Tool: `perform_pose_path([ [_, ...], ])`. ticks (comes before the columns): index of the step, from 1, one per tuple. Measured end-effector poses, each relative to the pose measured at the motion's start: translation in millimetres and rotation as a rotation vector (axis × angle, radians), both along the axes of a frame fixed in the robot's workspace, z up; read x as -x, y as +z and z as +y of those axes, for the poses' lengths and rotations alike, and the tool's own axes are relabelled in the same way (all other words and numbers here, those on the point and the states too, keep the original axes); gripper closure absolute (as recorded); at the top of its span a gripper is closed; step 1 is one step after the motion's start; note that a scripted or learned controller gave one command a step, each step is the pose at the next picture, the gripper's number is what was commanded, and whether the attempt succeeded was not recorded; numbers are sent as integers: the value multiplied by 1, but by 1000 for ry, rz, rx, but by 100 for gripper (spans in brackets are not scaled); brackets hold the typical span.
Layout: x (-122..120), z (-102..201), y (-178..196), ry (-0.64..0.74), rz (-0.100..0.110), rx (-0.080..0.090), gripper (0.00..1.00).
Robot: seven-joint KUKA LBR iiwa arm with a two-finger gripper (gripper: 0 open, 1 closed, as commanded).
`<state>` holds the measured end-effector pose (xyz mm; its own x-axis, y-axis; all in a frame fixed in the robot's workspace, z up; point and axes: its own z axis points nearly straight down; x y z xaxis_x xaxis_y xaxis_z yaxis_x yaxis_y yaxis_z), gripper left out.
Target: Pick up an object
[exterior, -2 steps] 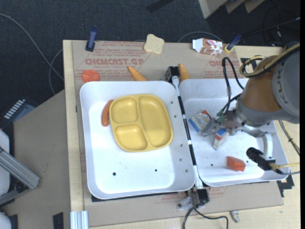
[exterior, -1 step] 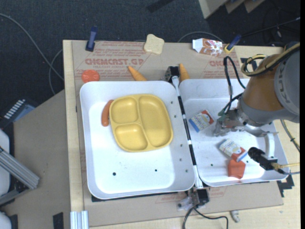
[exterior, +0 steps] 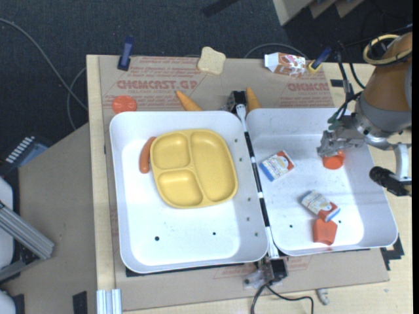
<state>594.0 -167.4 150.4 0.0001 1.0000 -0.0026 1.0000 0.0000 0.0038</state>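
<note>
From the camera above the bench we see two shallow white bins side by side, the left bin [exterior: 131,241] and the right bin [exterior: 366,234], resting on a brown cardboard sheet [exterior: 157,80]. The grey arm with its orange band [exterior: 387,87] comes in from the right, and its gripper [exterior: 332,148] sits low over the upper right part of the right bin, directly above a small orange-red round object [exterior: 334,161] that touches or nearly touches the fingertips; we cannot tell whether the fingers are apart or together, nor whether that object sits between them. Elsewhere in the right bin we find a small carton with a blue and red label [exterior: 276,165] near the left wall, a second small packet [exterior: 319,204] lower down, and an orange-red block [exterior: 325,231] just beside that packet, close to the front rim. In the left bin a yellow divided plate [exterior: 194,167] lies towards the back, with a hot dog toy [exterior: 145,156] just beside its left edge. On the cardboard behind the bins we see a slice of toy bread [exterior: 211,59], a toy carrot [exterior: 188,101], an orange disc [exterior: 124,103], a blue clip [exterior: 125,52] and a small milk carton [exterior: 286,63]
</note>
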Motion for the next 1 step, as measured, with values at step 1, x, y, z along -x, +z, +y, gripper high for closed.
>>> perform_pose_path([
  [1,-40,-51,20,0,1,0,100],
])
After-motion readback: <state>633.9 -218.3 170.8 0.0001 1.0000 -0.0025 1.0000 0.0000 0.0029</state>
